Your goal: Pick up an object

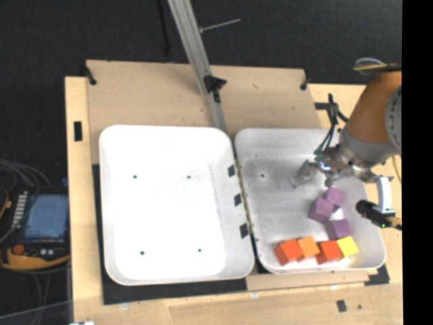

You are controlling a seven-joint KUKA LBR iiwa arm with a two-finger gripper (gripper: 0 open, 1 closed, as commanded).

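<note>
White plastic makes up both shallow bins, set side by side on the pale wooden tabletop (189, 93). The left bin (115, 202) shows a few small dark dots on its floor. The right bin (270, 181) carries every block in view.

The arm (375, 117), grey with an orange band, enters from the 3 o'clock side and reaches over the right bin's upper right part. Its gripper (318, 171) hangs above the bin floor, with one grey finger (302, 175) slanting toward 8 o'clock. Whether the fingers are spread or closed cannot be told, and no block is seen between them.

Just toward 5 o'clock from the gripper lies a purple block (326, 205), tilted, near the fingers but whether it touches them cannot be told. A second purple block (338, 228) sits further toward 5 o'clock, close beside the first.

Along the 6 o'clock wall of the right bin runs a row of four blocks: a red-orange block (289, 251) at the left end, then an orange block (308, 246) touching it, then another red-orange block (329, 251), and a yellow block (348, 247) at the right end, just below the second purple block.

A slanted metal rail (193, 36) rises from the tabletop between the bins toward 12 o'clock. At 9 o'clock, off the tabletop, sits a handheld control pendant (37, 225) with a blue screen.
</note>
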